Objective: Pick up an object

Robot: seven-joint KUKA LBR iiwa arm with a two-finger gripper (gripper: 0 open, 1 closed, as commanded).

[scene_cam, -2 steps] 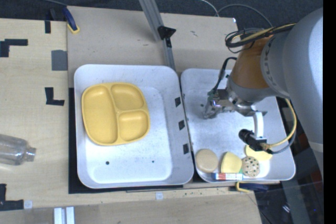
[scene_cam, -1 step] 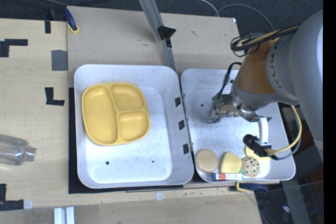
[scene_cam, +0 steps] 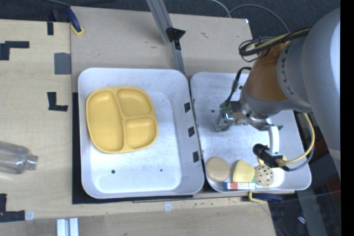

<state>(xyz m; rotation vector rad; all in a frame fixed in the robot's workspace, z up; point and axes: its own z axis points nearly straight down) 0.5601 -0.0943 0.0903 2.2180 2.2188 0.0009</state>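
— Where's the gripper [scene_cam: 224, 120]?

— Low in the right bin [scene_cam: 249, 83], centre-right of frame, over bare floor. I can't tell its state.

— And the objects?

— The round pieces [scene_cam: 235, 170] cluster at that bin's lower edge; the yellow tray [scene_cam: 120, 118] lies in the left bin [scene_cam: 91, 174]. I fear a close here catches nothing.

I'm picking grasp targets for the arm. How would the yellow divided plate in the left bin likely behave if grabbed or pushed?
The yellow divided plate looks like rigid moulded plastic, so probably stiff and light for its size. It lies flat and wide in the left bin, so it should slide rather than roll or tip. Its low rounded rim may give the gripper a slippery, shallow hold.
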